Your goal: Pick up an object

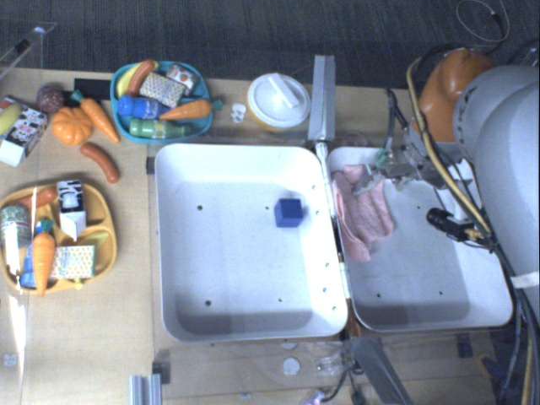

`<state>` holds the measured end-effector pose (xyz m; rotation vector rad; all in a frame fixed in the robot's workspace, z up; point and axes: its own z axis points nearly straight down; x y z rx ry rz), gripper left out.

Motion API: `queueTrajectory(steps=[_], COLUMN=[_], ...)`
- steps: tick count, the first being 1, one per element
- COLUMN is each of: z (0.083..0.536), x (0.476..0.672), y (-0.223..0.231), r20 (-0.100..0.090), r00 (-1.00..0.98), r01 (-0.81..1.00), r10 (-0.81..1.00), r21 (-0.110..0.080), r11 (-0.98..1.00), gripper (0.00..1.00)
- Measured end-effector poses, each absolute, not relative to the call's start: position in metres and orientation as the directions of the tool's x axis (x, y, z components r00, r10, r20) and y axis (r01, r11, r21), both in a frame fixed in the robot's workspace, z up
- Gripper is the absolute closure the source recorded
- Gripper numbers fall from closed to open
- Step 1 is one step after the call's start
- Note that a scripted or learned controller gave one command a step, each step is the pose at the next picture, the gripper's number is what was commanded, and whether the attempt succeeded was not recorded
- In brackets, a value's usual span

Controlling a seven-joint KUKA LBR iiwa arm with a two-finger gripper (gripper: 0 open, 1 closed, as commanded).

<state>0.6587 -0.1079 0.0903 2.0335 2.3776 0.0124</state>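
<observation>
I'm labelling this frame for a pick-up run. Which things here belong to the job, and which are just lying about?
Job:
- tool
- pink cloth, right bin
- blue block, left bin

Lying about:
- blue bowl of toy food
- yellow plate
- white lid
- loose sausage

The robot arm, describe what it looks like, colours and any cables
The arm is a bulky, rounded, light grey body with an orange band near its wrist. Black and yellow cables loop alongside it toward a small metallic gripper.

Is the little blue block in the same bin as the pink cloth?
No, the small blue block lies in the left white bin; the pink cloth is in the right bin.
</observation>
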Motion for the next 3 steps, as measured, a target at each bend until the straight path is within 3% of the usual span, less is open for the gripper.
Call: queueTrajectory(steps=[1, 2, 3], z=[0.091, 0.090, 0.091], x=[0.587, 0.635, 0.590], y=[-0.102, -0.093, -0.119], r20=[-0.004, -0.001, -0.003], r00=[-0.219, 0.004, -0.066], r01=[0.976, 1.000, 0.998], r10=[0.976, 1.000, 0.998], r21=[0.014, 0.014, 0.015], r11=[0.219, -0.004, 0.066], gripper=[0.00, 0.00, 0.00])
